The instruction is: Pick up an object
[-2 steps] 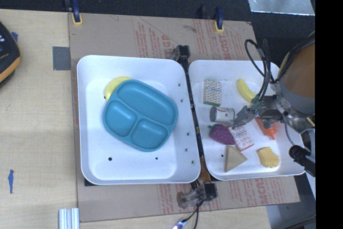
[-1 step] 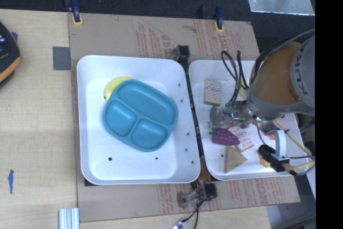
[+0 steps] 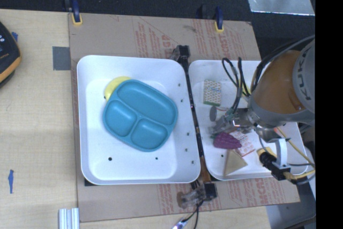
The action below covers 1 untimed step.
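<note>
My gripper (image 3: 224,124) hangs low in the right bin (image 3: 199,115), near its left wall. Directly below it in the view lies a purple object (image 3: 226,141); whether they touch is unclear. A tan wedge-shaped piece (image 3: 233,163) lies at the bin's front. Under the purple object rests a white card with red print (image 3: 247,145). A small checkered green and white pad (image 3: 212,92) lies toward the back of the bin. The left bin (image 3: 91,163) holds a blue divided plate (image 3: 140,114) with a yellow object (image 3: 113,85) peeking from under its back left edge.
The grey arm with its orange band (image 3: 281,88) covers the right part of the right bin, with black cables (image 3: 236,75) looping over it. Blue clamps (image 3: 218,14) hold the cardboard base at the back. A yellow and black device (image 3: 7,56) sits at the far left.
</note>
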Available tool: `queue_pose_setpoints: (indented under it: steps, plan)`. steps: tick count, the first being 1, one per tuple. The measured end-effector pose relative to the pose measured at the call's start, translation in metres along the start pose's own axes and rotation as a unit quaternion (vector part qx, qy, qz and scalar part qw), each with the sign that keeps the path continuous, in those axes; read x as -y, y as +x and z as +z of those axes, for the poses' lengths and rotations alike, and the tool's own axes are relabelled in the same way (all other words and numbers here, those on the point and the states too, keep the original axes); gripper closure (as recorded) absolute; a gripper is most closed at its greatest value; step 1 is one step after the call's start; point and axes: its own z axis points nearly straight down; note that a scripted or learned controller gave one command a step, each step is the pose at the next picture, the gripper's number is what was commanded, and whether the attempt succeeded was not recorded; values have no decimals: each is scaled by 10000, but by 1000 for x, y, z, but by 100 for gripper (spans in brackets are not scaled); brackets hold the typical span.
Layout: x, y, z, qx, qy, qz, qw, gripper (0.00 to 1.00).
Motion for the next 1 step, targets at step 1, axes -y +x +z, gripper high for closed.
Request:
queue_pose_setpoints:
  steps: [1]
  plan:
    - [-37, 3, 1, -10, 44, 10, 10000, 0]
